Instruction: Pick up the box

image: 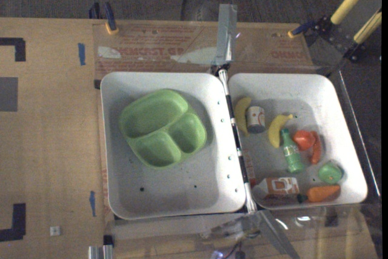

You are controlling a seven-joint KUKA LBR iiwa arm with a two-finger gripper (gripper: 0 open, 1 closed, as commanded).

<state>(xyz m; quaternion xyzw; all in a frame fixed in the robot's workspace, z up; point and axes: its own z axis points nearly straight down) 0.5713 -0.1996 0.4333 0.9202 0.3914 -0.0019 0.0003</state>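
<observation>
The box (279, 186) is a small orange and white carton lying flat near the front edge of the right bin (339, 107). A carrot (322, 193) lies just to its right, and a green bottle (291, 156) lies a little behind it.
The right bin also holds two bananas (278, 129), a small can (256, 119), a red pepper (307, 141) and a green round toy (330, 173). A green divided plate (162, 128) sits in the left bin (115, 191). A metal divider (235, 136) runs between the bins.
</observation>
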